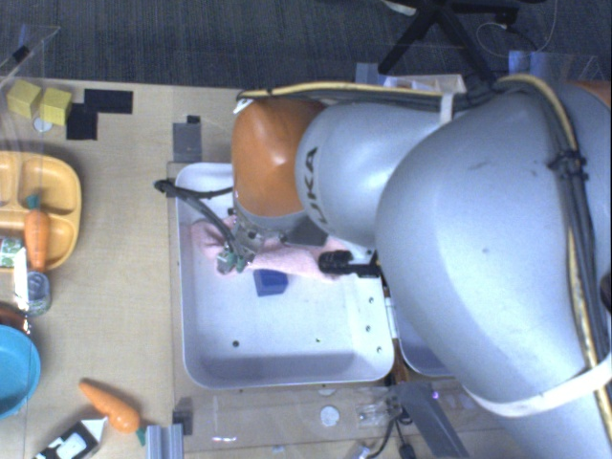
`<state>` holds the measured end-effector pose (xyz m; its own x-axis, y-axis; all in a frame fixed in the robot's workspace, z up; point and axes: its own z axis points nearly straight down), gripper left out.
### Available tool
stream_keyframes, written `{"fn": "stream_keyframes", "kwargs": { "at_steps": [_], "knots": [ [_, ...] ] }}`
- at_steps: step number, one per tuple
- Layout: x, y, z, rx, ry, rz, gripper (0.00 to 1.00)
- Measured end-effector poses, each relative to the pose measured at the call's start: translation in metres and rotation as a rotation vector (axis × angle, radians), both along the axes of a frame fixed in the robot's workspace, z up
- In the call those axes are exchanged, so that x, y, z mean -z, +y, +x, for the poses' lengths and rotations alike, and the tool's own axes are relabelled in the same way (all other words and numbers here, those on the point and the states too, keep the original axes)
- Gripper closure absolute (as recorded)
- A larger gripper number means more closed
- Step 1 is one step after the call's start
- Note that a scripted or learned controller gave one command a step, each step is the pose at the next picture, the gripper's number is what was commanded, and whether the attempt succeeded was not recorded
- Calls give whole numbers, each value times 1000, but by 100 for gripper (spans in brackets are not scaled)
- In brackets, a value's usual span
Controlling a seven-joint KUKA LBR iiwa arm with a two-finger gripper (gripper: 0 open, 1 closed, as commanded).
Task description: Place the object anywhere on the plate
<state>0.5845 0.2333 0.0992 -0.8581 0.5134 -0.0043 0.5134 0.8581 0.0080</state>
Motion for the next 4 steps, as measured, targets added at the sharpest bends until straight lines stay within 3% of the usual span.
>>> {"fn": "stream_keyframes", "kwargs": {
  "at_steps": [1, 2, 3, 4],
  "knots": [
    [-164, -111, -33, 31, -5, -2, 100],
    [-54, -53, -32, -215, 2, -3, 100],
    [-114, -89, 8, -411, -6, -5, 100],
    [-71, -28, 2, -292, 1, -3, 100]
  ]
}}
